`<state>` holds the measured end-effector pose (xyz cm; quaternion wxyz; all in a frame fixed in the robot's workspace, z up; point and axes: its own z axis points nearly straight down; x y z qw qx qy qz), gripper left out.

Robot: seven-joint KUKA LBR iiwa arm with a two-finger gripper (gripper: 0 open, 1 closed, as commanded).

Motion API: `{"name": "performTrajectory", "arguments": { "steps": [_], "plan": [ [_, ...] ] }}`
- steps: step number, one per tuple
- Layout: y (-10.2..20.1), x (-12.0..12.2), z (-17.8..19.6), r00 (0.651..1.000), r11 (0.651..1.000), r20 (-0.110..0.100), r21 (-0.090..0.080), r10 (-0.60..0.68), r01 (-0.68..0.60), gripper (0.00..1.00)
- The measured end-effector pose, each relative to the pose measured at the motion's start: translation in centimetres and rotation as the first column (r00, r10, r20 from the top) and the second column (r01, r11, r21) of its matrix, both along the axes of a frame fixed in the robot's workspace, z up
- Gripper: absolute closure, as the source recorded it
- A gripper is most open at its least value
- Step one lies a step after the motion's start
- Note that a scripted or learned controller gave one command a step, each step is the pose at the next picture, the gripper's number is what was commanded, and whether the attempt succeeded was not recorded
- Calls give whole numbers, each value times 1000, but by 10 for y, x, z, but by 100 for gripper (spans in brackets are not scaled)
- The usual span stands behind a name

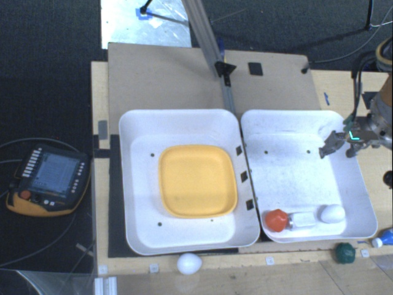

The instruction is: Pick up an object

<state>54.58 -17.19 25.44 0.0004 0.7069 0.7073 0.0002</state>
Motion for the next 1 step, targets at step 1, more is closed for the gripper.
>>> {"name": "performTrajectory", "arguments": {
  "steps": [1],
  "plan": [
    [0, 0, 0, 1000, 1000, 0, 0, 0, 0, 0]
  ]
}}
